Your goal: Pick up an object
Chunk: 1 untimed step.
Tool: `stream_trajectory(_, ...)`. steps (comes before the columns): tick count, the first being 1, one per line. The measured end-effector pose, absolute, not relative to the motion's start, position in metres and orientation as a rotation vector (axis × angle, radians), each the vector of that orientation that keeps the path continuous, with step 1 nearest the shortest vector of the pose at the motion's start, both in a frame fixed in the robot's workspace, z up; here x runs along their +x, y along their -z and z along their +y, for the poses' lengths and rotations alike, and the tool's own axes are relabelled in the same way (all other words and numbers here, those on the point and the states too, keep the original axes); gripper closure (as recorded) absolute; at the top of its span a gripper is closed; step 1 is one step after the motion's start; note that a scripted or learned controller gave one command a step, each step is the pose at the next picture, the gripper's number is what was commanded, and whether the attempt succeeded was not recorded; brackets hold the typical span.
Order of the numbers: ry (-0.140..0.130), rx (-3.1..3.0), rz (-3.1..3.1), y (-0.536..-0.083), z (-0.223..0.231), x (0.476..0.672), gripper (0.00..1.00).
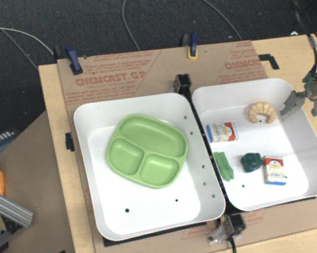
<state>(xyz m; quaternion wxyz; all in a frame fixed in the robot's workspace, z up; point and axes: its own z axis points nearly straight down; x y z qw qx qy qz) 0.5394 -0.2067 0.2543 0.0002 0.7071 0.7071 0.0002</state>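
The right bin (308, 183) holds several small objects. A tan croissant-shaped piece (261, 112) lies at its back. A small white carton with red and blue print (221, 132) is at its left. A green bar (224, 165) lies along the left wall. A dark green lump (250, 162) sits beside a white carton with an orange label (274, 171). My gripper (303, 106) hangs at the bin's right rim, just right of the croissant piece. It is open, with nothing between its fingers.
The left bin (100, 208) holds a light green divided plate (147, 150). Blue clamps (73, 59) pin the cardboard at the bench's back edge. Cables run behind the bench, and metal rails (5, 207) lie off to the left.
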Motion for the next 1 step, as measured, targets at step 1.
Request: stream_trajectory(1, 0.0, 2.219, 2.222, -0.2628, -0.2063, 0.5968, 0.0)
